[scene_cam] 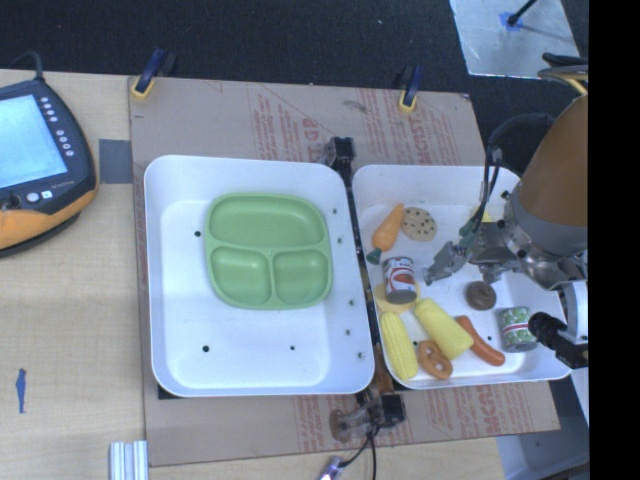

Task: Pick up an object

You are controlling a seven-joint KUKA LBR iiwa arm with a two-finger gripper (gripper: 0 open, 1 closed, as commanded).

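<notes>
Beside the green tray (268,250), one carrot (389,226), one cookie (419,224), two cans (399,279)

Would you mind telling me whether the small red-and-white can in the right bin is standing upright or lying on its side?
Lying on its side: the can shows its label's length, with a round end facing the camera.
</notes>
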